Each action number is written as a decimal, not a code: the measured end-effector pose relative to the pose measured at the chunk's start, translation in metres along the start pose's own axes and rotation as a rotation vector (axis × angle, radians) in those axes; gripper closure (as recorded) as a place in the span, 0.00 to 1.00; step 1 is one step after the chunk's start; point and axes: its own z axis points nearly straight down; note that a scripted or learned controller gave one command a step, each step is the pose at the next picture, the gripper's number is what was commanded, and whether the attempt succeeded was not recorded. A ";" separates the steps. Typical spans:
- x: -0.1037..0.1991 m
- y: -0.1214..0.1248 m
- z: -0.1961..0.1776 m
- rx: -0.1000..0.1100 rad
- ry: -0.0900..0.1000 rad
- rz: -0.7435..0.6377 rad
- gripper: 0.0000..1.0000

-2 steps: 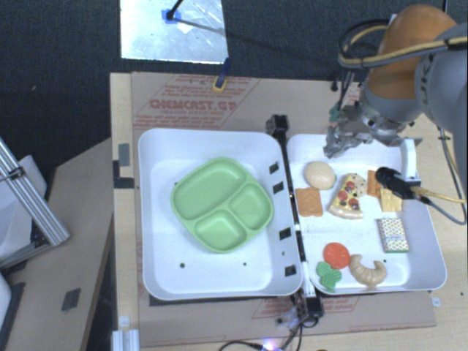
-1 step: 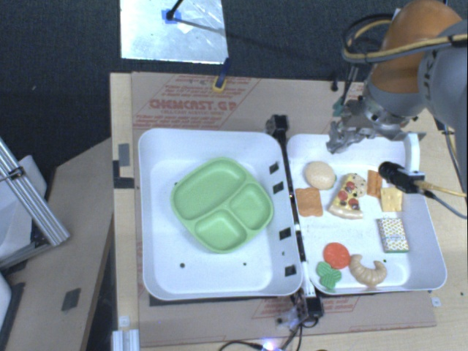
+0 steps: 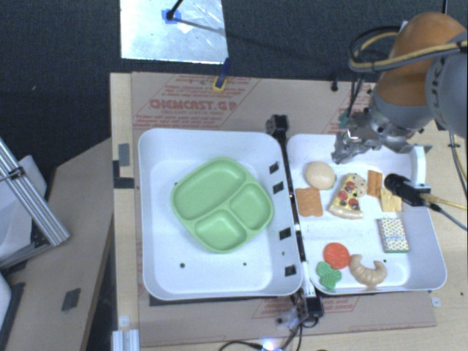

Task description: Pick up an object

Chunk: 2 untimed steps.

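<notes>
Gripper sits over the far-left part of the right bin, near its far edge, pointing down. Fingers dark and bunched in this view; cannot tell whether they are spread or closed, and nothing visible between them. Arm comes in from the bin's far-right corner, orange band above the wrist, cables looped on top.

Just in front of the gripper, apart from it: a beige bun. Beside the bun toward the bin's middle, a pizza slice, tilted. Left of the pizza, near the bin's left wall, an orange cracker. Right of the pizza, a stack of brown wafers, partly covered by a black-and-white tool part.

Toward the right edge, a patterned packet. Near the front edge: a red tomato slice, a green broccoli touching it at the front-left corner, and a croissant just beside both.

Left bin holds a green divided plate, roughly central, tilted diagonally.

Both bins rest on cardboard on the bench.
</notes>
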 end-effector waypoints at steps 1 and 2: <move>0.001 0.012 0.006 -0.003 0.000 -0.005 1.00; 0.010 0.016 0.002 -0.003 0.001 -0.006 1.00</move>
